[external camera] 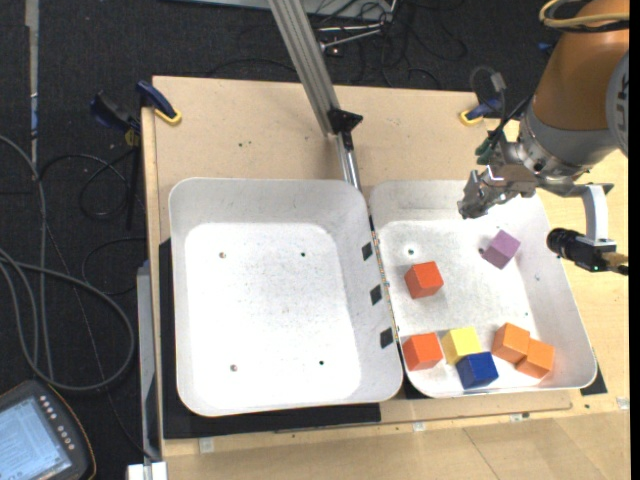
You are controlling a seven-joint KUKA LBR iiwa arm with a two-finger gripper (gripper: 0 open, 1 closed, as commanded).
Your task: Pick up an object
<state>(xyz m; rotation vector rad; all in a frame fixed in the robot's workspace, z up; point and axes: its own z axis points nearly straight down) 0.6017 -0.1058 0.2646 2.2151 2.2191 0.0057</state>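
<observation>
we see the gripper poised over the back edge of the right bin, nothing between its fingers (whether they are open or closed we cannot tell). the purple block lies near it in that bin. an orange cube sits mid-bin; another orange one, a yellow cube, a blue cube and two orange blocks cluster along the front wall. the left bin lies alongside.

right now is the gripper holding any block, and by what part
Nothing is held. The gripper is at the far edge of the right bin, apart from every block; the nearest, the purple block, lies free on the bin floor.
</observation>
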